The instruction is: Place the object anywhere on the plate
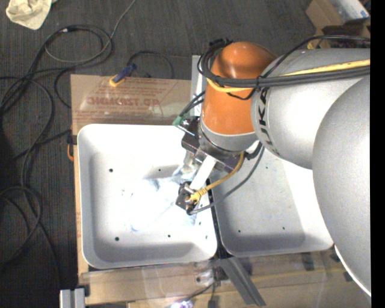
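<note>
My gripper (183,175) hangs low over the right side of the left bin (96,180), close to the wall between the two bins. The grey wrist and orange band above it hide most of it. On the bin floor just left of the gripper lies a faint pale patch with bluish glints (147,195); it could be a clear or white plate, but its outline is too washed out to tell. I see nothing distinct between the fingers, and the wrist covers whatever is under it.
The right bin (271,228) lies under the arm's large grey body. A cardboard sheet (126,102) sits behind the left bin. Black cables (36,120) loop over the dark floor at left, and a crumpled cloth (27,12) lies at top left.
</note>
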